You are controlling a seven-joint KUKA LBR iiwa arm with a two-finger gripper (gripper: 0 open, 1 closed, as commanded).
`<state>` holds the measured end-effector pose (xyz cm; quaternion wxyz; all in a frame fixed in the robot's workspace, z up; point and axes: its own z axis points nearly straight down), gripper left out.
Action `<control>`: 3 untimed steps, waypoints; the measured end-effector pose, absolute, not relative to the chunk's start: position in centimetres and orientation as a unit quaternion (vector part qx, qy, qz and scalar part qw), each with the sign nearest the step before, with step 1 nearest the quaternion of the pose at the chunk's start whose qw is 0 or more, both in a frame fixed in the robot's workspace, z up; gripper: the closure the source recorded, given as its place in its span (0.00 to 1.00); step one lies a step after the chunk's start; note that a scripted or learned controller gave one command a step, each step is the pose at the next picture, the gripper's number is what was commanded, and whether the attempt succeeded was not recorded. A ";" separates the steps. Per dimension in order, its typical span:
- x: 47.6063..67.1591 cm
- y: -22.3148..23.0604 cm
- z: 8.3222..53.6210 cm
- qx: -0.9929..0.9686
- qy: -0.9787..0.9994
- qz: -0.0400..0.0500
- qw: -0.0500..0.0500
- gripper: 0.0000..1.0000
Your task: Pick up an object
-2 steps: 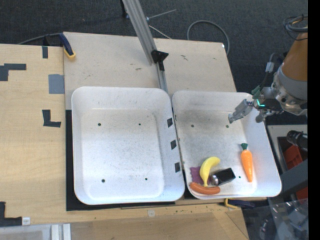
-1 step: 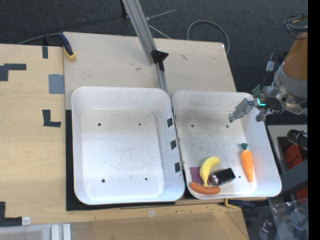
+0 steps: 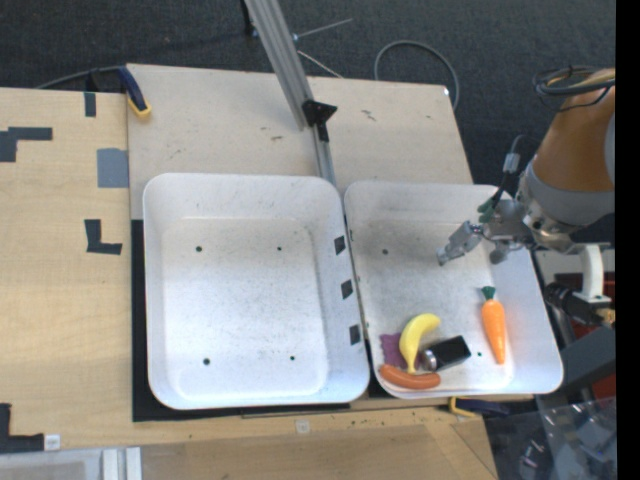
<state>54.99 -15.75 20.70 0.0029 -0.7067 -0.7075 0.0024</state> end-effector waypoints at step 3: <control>53.6 -15.2 10.1 -0.707 -0.708 0.001 0.001 1.00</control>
